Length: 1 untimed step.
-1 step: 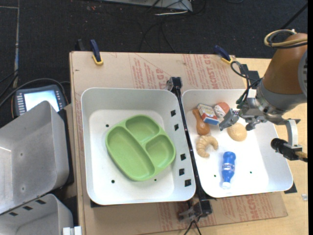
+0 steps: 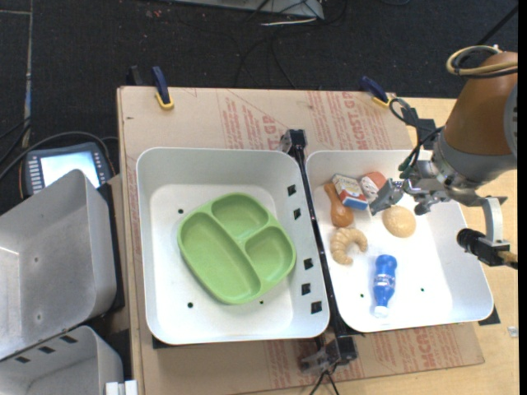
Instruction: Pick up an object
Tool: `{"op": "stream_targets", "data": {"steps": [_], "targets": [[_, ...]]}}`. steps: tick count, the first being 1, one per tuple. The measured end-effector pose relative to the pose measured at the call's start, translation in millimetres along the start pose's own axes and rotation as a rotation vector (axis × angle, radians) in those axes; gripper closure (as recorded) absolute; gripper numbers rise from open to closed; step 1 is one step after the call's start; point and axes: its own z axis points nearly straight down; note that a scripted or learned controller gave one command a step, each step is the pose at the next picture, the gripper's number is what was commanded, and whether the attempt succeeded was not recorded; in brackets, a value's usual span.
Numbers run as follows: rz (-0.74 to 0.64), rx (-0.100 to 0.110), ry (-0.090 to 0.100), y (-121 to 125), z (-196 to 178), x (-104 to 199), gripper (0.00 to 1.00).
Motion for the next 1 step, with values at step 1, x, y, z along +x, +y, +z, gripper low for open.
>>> {"op": "stream_targets", "data": {"steps": [1], "targets": [[0.004, 0.003, 0.000, -4.9, 49.7, -8.4, 0.00]]}}
